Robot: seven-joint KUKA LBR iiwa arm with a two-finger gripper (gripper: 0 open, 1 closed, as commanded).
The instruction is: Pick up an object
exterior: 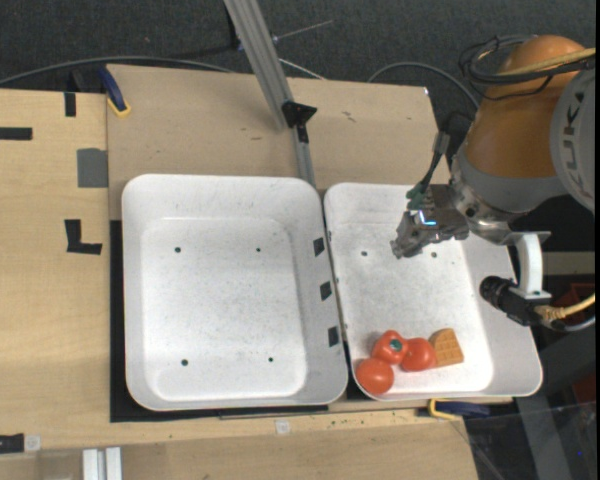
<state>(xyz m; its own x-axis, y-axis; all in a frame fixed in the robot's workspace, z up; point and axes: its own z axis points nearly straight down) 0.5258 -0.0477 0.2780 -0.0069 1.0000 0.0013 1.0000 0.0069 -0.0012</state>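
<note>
Tomatoes [392, 356] low — gripper [412, 240] poised well above.

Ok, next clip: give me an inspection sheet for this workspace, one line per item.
Surface: wooden bench bearing two shallow white plastic bins; left bin, right bin.
Job's things: red rounded toys and a tan waffle-textured block, clustered at the right bin's near edge.
Clutter: black tape marks on the left board.
Claw: over the right bin's far half, apart from the toys; finger state unclear.
Cables: black cables on the dark floor behind the bench.
Surroundings: slanted grey metal pole.
</note>
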